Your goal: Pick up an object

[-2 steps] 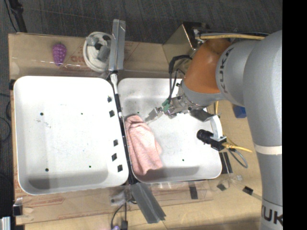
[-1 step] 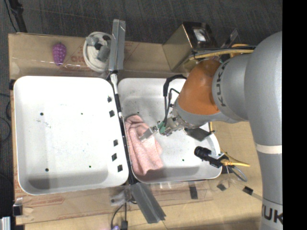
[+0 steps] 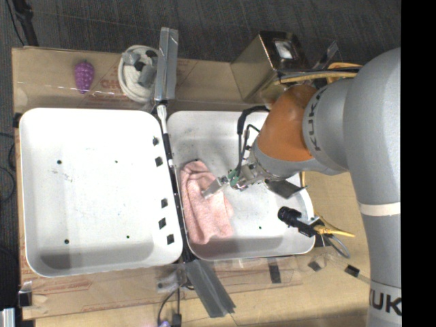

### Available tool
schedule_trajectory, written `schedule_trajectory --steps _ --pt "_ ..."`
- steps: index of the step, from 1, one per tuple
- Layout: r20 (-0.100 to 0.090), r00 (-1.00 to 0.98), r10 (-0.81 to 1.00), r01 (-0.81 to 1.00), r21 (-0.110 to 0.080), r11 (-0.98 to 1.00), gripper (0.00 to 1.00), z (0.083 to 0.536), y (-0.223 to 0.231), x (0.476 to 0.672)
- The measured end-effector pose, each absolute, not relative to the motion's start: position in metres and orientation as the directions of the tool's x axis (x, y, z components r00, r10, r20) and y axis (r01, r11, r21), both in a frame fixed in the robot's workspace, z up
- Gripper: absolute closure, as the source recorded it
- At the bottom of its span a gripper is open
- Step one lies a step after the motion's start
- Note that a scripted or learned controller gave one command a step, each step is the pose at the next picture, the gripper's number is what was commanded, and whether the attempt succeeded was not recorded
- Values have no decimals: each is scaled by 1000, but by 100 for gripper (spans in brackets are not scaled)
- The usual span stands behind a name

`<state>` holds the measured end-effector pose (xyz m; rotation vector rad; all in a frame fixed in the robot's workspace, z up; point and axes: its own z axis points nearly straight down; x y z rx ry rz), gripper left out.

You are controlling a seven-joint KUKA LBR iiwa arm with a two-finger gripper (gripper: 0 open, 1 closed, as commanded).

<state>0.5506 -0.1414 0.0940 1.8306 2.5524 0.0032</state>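
A crumpled pink cloth (image 3: 204,208) lies in the right bin (image 3: 272,240), along its left wall. My gripper (image 3: 216,184) reaches in from the right and sits low over the cloth's upper right edge, touching or nearly touching it. A small green part (image 3: 234,178) shows just behind the gripper tip. The orange-banded wrist hides the bin's upper right area.
The left bin (image 3: 88,251) stands beside it, with a row of black clips (image 3: 163,203) on the shared wall. On the bench behind the bins are a purple grape-like thing (image 3: 84,75), a white roll (image 3: 136,70) and a brown box (image 3: 262,63).
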Motion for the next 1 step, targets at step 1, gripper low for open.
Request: schedule_trajectory --steps 1 --pt "-2 -371 929 929 1 371 0 94 -104 542"
